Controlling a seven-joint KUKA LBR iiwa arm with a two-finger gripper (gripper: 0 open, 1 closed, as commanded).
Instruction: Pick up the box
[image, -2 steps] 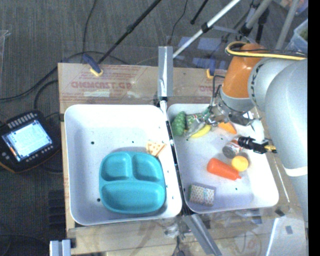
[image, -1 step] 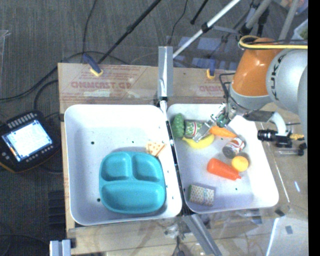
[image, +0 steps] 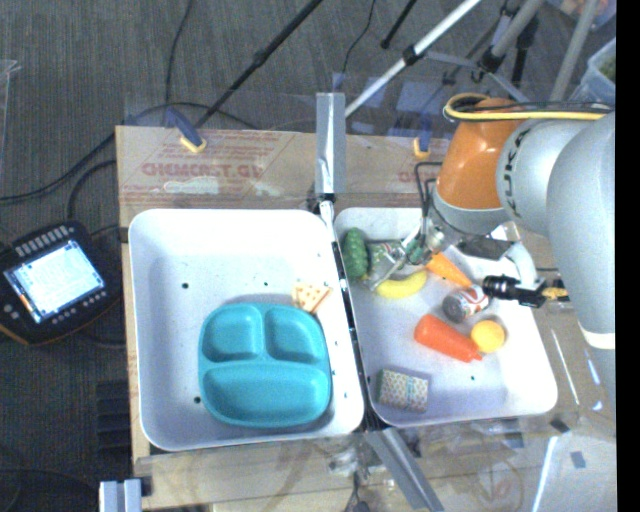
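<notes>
Box, small and patterned, lies flat near the front edge of the right bin, toward its left side, well apart from the arm. The gripper hangs over the far left part of that same bin, just above a yellow banana and beside a green vegetable; whether it is spread or pressed together I cannot tell. An orange carrot and a yellow ball rest farther right. The left bin holds a teal divided tray and a cracker.
</notes>
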